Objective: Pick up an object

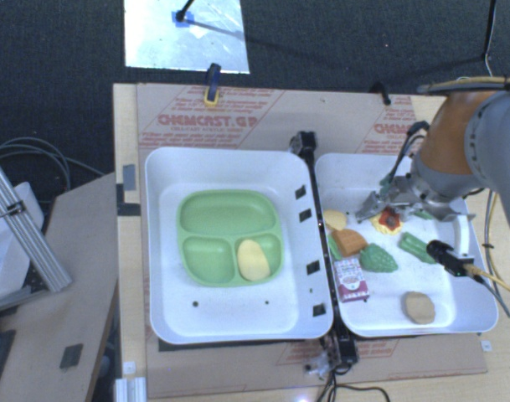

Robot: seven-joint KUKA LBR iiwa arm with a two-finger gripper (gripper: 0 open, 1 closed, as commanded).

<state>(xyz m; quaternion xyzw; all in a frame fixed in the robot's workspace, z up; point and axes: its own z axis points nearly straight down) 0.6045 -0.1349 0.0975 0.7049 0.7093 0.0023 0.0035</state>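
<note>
A small red and orange toy (389, 220) lies in the right bin (355, 167), towards its upper middle. The gripper (380, 206) hangs right over it, close enough that it seems to touch the toy's top edge, though from this angle the metal parts blur together. I cannot tell whether the gripper is open or closed, or whether it has the toy at all.

Just left of the toy, near the bin's inner wall, sits a small pale yellow piece (334, 219). An orange-brown lump (349, 241) lies just below that. A leafy green toy (378, 259) lies beside the lump, and a smoother green piece (414, 246) lies to its right. Below the lump, a little red and white carton (350, 279) rests against the inner wall. A round tan piece (419, 307) lies apart, near the bin's front edge.

The grey arm (489, 141) comes in from the right, its orange band bent over the bin's far corner.

The left bin (167, 249) holds a green divided plate (206, 216). A yellow oval piece (254, 260) lies in the plate's lower right compartment. Both bins stand side by side on the table (321, 111).
</note>
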